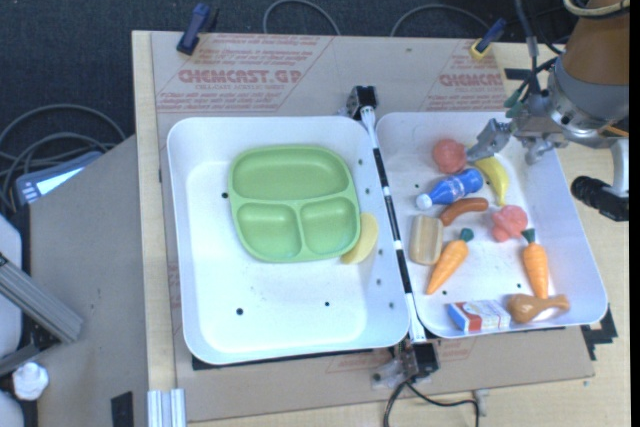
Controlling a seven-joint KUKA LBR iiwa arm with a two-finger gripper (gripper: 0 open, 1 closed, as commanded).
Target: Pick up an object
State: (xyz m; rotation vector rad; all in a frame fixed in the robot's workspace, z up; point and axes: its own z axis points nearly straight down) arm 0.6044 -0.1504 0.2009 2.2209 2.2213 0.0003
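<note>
- The claw (492,141) hangs over the far end of the right bin (590,260), reaching in from the right; its grey fingers look slightly spread, with nothing between them.
- Nearest things: a banana (495,177) just under and toward the near side of the claw, its long axis running away from the camera, and a pink ball (449,154) just to the view's left of the claw. Either looks the likeliest pick, needing mostly a drop.
- Also in the right bin: one blue bottle (452,189), one sausage (464,210), one pink strawberry-like fruit (509,222), two carrots (447,264) (536,268), one tan block (425,240), one small carton (477,316) and one drumstick (535,307).
- The left bin (200,295) holds one green tray (293,203) with three compartments and one yellow piece (364,239) touching its right edge.
</note>
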